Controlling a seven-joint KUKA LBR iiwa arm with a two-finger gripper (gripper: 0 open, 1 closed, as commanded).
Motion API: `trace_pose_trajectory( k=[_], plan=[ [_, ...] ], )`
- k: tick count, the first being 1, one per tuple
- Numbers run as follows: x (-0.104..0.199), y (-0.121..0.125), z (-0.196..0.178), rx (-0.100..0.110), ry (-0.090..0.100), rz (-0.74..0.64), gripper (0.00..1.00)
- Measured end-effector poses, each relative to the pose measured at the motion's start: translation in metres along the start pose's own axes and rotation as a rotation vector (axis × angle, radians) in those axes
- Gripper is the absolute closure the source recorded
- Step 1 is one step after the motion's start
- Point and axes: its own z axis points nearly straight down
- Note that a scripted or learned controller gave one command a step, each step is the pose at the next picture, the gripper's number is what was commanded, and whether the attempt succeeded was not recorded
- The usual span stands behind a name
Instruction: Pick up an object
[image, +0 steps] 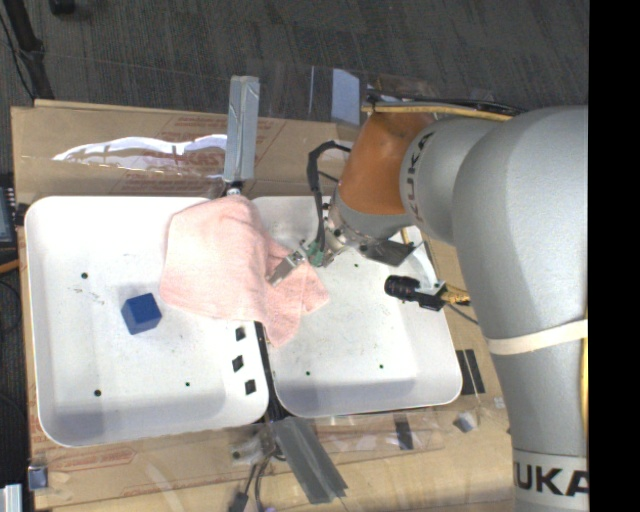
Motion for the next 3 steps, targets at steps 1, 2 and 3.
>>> trace_pose_trajectory(
  k=[1, 2, 3],
  plan=[
    [0.0, 0.001, -0.01, 0.001, -0.001, -0.004, 1.0],
    [0.007, 0.01, -0.183, 0.0, -0.001, 0.014, 1.0],
    [0.006, 0.027, -0.097, 0.004, 0.003, -0.068, 1.0]
  ],
)
